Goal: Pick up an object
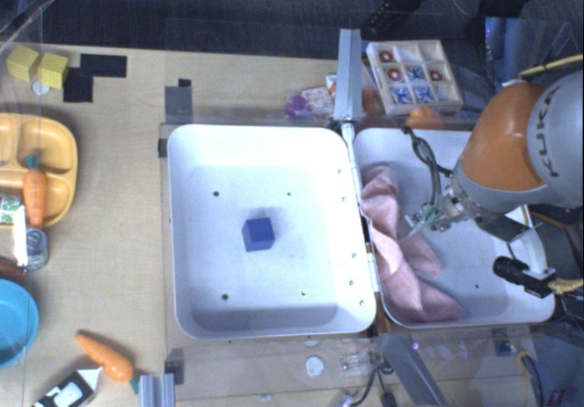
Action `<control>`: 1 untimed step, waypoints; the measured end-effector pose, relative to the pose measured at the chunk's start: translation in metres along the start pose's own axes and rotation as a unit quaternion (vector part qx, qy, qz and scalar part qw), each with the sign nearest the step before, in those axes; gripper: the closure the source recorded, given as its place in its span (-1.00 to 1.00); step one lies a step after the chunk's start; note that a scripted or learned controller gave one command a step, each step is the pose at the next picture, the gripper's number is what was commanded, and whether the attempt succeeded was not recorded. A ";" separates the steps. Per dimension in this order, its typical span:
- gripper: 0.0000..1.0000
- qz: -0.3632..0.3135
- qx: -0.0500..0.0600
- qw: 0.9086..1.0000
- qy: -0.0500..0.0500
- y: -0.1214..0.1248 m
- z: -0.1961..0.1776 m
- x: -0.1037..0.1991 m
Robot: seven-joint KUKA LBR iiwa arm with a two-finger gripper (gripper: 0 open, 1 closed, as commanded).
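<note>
Right of centre, the tool (427,216), whose grip state I cannot tell, hangs over the pink cloth (401,250), which could slip or snag when lifted.

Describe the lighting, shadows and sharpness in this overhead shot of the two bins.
Camera view: even, soft overhead light; the blue cube casts only a faint shadow on the left bin; the bin's white floor looks bright but not blown out; the pink cloth and the gripper are slightly soft; the dark floor at the top is underexposed.

yellow tray (50,145), carrot (106,356), blue bowl (14,321)
</note>
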State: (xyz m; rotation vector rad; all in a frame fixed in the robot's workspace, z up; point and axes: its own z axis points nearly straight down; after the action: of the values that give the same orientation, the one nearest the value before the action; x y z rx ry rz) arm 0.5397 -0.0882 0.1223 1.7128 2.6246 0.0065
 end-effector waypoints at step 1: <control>-1.00 -0.033 -0.005 0.999 -0.002 -0.038 0.031 -0.012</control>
State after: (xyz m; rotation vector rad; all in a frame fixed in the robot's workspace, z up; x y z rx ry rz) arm 0.5097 -0.1143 0.0914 1.6211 2.6711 0.0143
